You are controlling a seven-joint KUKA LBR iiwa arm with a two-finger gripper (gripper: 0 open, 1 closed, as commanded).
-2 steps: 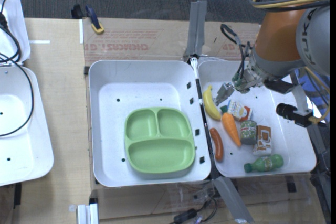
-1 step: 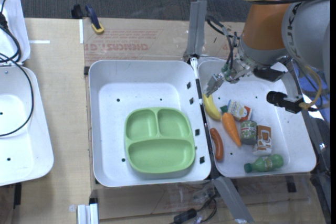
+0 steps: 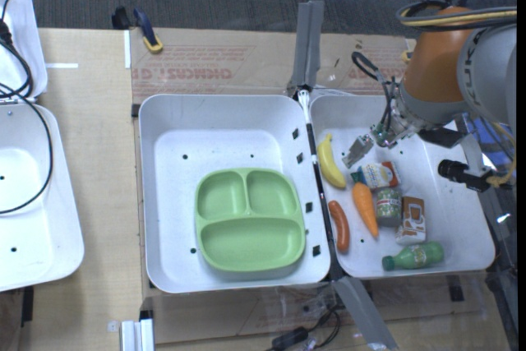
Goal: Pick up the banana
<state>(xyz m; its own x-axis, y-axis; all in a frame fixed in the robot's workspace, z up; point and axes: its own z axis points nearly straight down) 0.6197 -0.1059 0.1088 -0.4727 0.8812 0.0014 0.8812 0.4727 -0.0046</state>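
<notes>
Beside banana point(image 3: 330, 163), end effector point(image 3: 359, 150) (right bin point(image 3: 460, 214))

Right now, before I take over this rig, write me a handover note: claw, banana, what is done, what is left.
Claw: low over the right bin, near its upper left part, just right of the banana; nothing seen between its fingers, and whether they are open or shut is too small to tell.
Banana: lying in the right bin along its left wall, above the sausage and left of the carrot.
Left bin: holds a green divided plate.
Done: arm has reached in close to the banana.
Left: grasp the banana and lift it; it is not yet picked up.
</notes>
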